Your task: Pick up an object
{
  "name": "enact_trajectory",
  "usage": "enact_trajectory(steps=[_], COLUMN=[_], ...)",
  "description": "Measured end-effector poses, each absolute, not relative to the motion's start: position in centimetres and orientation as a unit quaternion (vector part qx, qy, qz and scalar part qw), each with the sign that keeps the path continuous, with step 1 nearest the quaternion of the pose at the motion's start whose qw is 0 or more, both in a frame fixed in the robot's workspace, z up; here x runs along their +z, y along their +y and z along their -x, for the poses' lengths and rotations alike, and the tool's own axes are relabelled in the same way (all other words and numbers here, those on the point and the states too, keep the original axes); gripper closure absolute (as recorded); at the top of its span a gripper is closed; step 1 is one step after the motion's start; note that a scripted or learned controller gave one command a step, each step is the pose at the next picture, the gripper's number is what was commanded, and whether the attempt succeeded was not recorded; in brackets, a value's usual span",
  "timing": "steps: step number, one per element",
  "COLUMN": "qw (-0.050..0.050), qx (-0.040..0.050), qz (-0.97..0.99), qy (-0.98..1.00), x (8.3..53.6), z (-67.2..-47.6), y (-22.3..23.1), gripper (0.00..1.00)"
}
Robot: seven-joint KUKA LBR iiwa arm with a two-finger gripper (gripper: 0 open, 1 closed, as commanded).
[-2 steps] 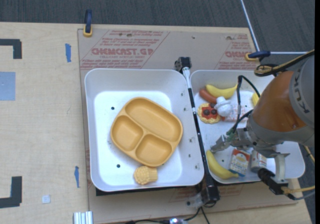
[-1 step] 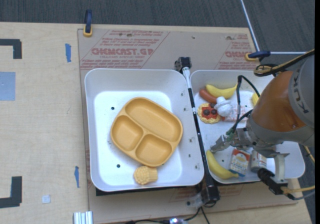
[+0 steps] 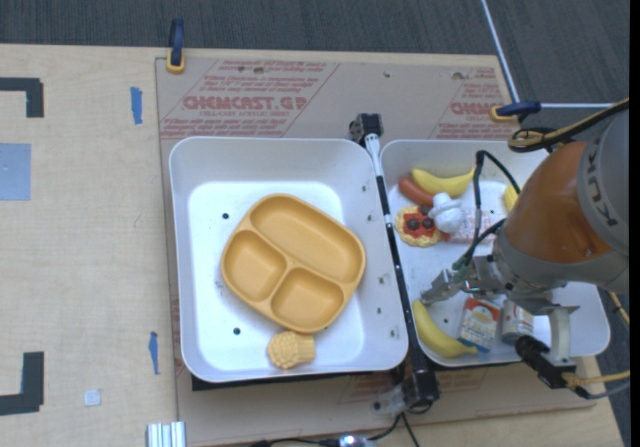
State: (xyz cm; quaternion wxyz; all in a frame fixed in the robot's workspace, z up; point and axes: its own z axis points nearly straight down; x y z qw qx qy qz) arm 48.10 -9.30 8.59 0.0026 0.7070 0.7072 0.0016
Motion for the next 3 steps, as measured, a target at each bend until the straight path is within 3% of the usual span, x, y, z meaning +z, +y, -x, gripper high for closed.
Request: enact_trajectory(steps=[3], qw=[0.003], qx=[0.0016], qz=[-0.707], qy=[0.707], x=[8.59], z=[-48.09], y=[-9.27], gripper=[0.0])
